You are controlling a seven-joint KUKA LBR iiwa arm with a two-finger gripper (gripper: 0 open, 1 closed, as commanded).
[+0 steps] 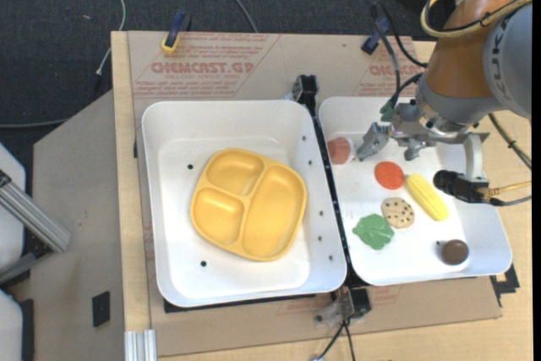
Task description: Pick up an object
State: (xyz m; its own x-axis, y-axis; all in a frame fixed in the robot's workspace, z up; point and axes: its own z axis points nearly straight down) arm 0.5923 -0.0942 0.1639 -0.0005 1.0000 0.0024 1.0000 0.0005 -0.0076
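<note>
The claw (390, 146) hangs with its fingers spread and nothing in them, with the red disc (390, 175) just below it, toward the bin's near side.

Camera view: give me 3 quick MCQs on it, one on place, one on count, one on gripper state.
1. Where is the yellow divided plate?
A. left bin
B. right bin
C. on the cardboard

2. How many small items lie in the right bin?
A. three
B. six
C. nine

3. The gripper is:
A. open, holding nothing
B. shut on the corn
C. shut on the cookie

Key: 1 A, the plate sits in the left bin. 2 B, six separate pieces. 3 A, its fingers are spread above the red disc.
</note>
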